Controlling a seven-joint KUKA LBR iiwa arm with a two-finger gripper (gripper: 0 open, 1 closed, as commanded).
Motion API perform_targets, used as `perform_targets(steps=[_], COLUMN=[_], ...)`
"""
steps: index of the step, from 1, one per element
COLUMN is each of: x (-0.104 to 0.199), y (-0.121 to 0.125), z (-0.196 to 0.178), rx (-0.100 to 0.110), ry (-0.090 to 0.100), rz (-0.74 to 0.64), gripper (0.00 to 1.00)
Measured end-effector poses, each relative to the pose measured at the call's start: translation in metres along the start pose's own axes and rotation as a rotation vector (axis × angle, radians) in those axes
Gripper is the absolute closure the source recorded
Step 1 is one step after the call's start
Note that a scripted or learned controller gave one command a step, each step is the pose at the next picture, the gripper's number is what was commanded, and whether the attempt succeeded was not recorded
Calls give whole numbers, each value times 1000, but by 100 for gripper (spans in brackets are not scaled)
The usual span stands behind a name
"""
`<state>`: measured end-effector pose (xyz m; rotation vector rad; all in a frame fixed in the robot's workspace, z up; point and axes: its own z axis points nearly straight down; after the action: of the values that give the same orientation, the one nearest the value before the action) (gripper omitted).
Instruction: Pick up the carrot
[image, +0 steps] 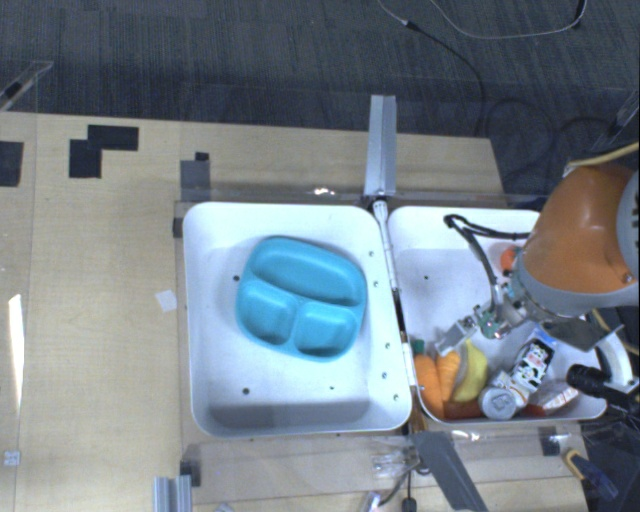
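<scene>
While the grey arm (590, 240) with its orange band leans over the right-hand bin (430, 240), the gripper (478, 325) hangs low above that bin's near part, metal fingers pointing down and toward the bin's near left corner. Whether those fingers stand apart or closed cannot be told from this angle, and nothing can be seen between them.

Just below and to the left of the gripper lies the carrot (432, 375), an orange shape in the near left corner of the right bin, close to the divider between the two bins. A yellow banana (472, 368) lies right beside the carrot, directly under the gripper, and the two appear to touch. Further right of the gripper's tip, along the bin's near wall, sits a small can (498, 402) with a grey round top, a dark-labelled white packet (532, 362) leaning beside it, and something red (555, 402) at the wall. A black cable (470, 232) curls across the far part of this bin, beyond the gripper.

Well to the gripper's left, past the divider, the left bin (210, 330) holds a blue tray (300, 297) with three compartments, set at a slant near the bin's middle.
</scene>
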<state>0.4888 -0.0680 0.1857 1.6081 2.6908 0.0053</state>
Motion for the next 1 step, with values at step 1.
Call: perform_targets(steps=[1], x=[11], y=[6], z=[0], rx=[0], ry=[0], rz=[-290], gripper=[0])
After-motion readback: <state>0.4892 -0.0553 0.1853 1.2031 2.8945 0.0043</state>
